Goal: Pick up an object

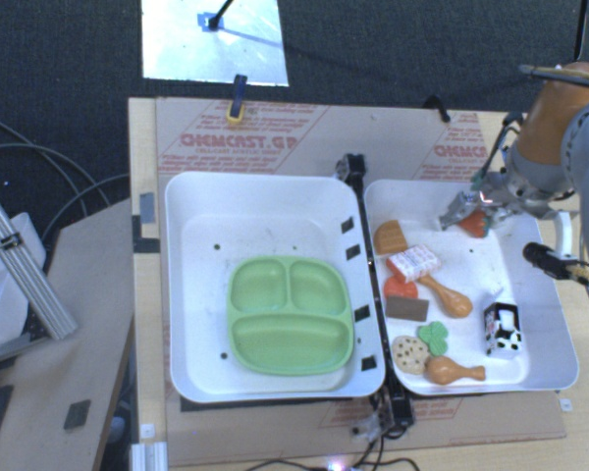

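Note:
My gripper is low over the back right part of the right bin, at the end of the grey arm with the orange band. A small red-orange object sits right under the gripper, partly covered by it. Whether it is gripped or just lying on the bin floor is hidden. Further forward in the same bin lie a white and pink box, a drumstick, a brown block and a black and white cow-patterned box.
The right bin also holds an orange-brown piece, a red piece, a green broccoli, a cookie and a second drumstick. A green divided plate lies in the left bin.

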Robot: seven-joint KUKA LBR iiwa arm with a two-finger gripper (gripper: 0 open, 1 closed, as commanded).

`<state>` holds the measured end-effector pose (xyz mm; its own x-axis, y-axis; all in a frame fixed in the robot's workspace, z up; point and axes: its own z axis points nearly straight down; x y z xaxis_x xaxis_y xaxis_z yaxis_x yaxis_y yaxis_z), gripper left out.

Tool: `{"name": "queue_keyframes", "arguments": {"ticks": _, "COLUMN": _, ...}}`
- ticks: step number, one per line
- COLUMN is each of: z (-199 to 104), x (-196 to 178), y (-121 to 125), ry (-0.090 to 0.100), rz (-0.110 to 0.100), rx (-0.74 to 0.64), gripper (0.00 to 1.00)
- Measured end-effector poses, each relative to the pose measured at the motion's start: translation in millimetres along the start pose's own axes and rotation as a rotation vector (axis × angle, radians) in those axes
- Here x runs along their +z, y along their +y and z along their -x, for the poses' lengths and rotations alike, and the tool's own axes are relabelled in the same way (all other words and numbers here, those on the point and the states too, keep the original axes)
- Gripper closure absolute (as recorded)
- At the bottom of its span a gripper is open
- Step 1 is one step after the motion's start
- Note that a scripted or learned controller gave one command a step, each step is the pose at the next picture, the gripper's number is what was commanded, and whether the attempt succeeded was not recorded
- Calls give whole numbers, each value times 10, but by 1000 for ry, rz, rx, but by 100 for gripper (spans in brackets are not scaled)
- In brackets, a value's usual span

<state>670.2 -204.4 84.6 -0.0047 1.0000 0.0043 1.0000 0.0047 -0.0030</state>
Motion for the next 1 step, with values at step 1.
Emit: {"name": "queue_keyframes", "arguments": {"ticks": 1, "z": 10, "x": -125, "y": 6, "ry": -5, "rz": 10, "rx": -2, "gripper": 100}}
